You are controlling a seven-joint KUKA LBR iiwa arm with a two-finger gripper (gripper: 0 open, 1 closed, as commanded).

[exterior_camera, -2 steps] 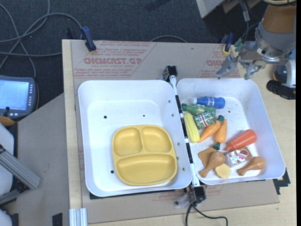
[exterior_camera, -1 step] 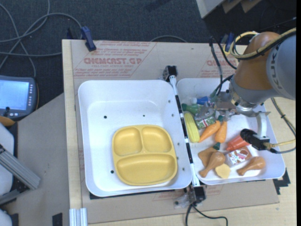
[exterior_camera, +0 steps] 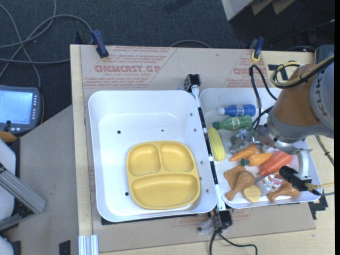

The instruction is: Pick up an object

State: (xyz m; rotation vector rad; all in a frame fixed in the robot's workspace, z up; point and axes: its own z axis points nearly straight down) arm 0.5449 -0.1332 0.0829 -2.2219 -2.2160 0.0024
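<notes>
A divided plate (exterior_camera: pixel 162 174) lies in the left bin (exterior_camera: pixel 106 121); toy foods (exterior_camera: pixel 241 180) crowd the right bin (exterior_camera: pixel 212 97).

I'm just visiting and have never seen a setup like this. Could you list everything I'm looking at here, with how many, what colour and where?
Bins: two, white, side by side on the bench.
Divided plate: one, yellow, three compartments, in the left bin.
Bottle: one, blue, lying at the back of the right bin.
Bottle: one, green, lying just in front of the blue one.
Corn cob: one, yellow, along the right bin's left wall.
Carrot: one, orange, mid right bin.
Drumsticks: two, tan, front of the right bin.
Clamps: two, blue, on the board's back edge.
Handheld screen: one, at the far left.
Arm: one, grey with orange band, over the right bin.
Gripper: one, metallic, down among the toys.
</notes>
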